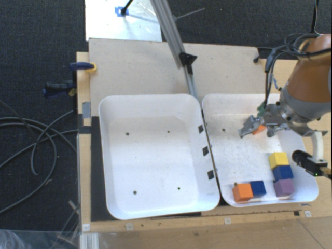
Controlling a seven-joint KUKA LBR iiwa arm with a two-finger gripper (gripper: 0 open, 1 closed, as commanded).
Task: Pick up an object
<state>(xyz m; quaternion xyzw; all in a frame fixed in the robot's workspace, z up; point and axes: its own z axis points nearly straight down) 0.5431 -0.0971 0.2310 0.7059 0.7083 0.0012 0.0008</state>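
Note:
My gripper point(255, 127) hangs over the upper middle of the right bin point(228, 113), reaching in from the right. A small orange object point(258, 129) shows between its grey fingers, and the gripper is shut on it. Whether the object is lifted off the bin floor I cannot tell. Other blocks lie in the bin's near right corner: a yellow block point(278, 159), a blue block point(282, 172) and a purple block point(284, 187) in a column. A second blue block point(258, 188) and an orange block point(242, 192) sit along the front wall.
The left bin point(111, 139) stands beside the right one, their walls touching. A slanted metal pole point(171, 30) crosses the bench behind the bins. The arm's black cable and a small fitting point(308, 164) hang over the right bin's right edge.

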